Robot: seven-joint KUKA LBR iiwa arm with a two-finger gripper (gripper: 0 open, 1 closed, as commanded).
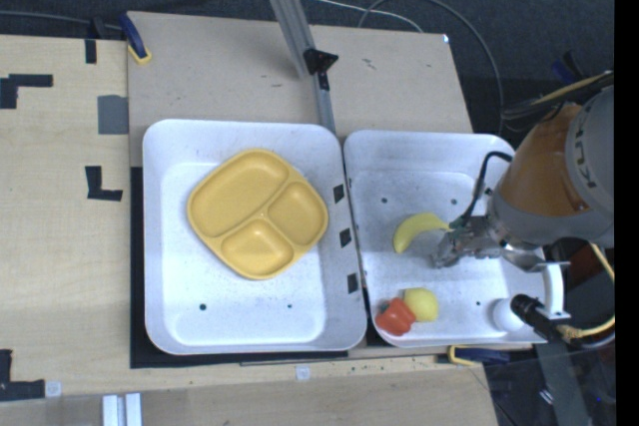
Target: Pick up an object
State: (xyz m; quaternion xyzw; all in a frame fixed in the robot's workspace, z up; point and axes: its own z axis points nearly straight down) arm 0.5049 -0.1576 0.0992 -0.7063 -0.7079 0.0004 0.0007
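Your worktop (290,65) carries two white bins side by side. Your left bin (165,214) holds a yellow divided plate (258,213), with bare floor along its lower edge. Your right bin (399,160) has a yellow banana (417,230) mid-floor and a lemon (422,304) touching a red fruit (395,317) at the near rim. Your arm (544,180) leans in from the right; the claw (451,249) sits low just beside the banana, holding nothing that you can see.

Light fell evenly and rather dimly from above, with a cool bluish cast. The white bins (250,319) showed no hard glare, only faint shadows along their inner walls. Detail was soft throughout, grainier toward the dark floor above the bins.
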